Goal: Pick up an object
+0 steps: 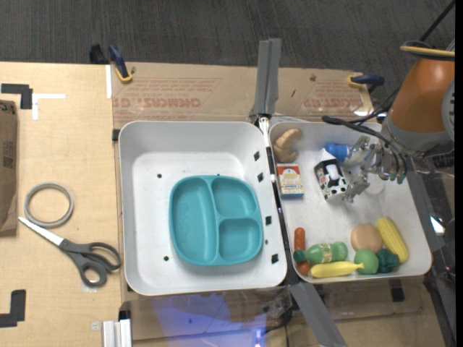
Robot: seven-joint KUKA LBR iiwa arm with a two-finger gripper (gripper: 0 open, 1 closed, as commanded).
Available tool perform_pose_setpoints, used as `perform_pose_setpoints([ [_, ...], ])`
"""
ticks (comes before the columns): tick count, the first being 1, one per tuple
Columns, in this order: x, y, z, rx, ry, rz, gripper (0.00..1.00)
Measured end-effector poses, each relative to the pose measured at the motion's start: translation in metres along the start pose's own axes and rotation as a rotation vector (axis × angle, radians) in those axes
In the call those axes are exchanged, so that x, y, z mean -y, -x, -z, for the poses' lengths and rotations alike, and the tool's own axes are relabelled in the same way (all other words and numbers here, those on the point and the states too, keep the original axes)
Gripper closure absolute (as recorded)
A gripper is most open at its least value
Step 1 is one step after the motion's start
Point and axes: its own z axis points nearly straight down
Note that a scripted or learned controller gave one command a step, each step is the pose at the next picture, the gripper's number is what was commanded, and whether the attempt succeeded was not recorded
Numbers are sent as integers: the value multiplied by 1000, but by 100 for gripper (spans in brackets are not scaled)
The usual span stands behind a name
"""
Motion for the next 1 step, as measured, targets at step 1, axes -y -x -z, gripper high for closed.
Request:
perform_pose_setpoints([
  [1, -7, 15, -3, -31, -3, -142, 0],
])
